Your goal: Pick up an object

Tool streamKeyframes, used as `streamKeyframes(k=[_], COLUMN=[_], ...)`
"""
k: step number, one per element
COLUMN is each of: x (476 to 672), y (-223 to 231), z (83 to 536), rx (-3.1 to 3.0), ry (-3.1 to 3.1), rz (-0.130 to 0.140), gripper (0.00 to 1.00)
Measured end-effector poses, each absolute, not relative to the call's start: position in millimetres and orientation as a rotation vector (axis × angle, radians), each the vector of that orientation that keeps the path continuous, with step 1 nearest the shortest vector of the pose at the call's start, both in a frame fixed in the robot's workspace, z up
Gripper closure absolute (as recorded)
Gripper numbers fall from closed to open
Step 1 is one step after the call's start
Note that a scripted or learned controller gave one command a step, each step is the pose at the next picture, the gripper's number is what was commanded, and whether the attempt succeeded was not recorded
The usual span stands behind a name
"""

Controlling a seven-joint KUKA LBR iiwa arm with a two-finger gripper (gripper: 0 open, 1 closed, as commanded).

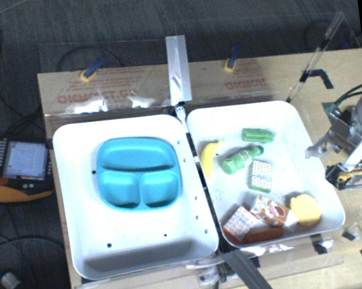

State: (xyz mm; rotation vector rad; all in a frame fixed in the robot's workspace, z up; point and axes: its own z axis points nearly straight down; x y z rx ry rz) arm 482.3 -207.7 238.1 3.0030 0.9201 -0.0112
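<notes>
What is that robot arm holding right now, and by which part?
Nothing that can be seen. The gripper sits at the right edge of the right bin, apart from the toys in it, such as the banana, with nothing between its fingers.

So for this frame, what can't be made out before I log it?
- The gripper: cut off by the camera view's right edge, finger state unreadable.
- The small printed cartons in the right white bin: print too small to read.
- The dark brown item under the cartons: mostly covered, identity unclear.
- The handheld screen left of the bench: blurred.
</notes>
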Motion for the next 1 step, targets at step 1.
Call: streamKeyframes(k=[1], x=[505.4], y=[-190.9], z=[186.0], rx=[2.954], ry=[1.071], rz=[-0.012], gripper=[0.0])
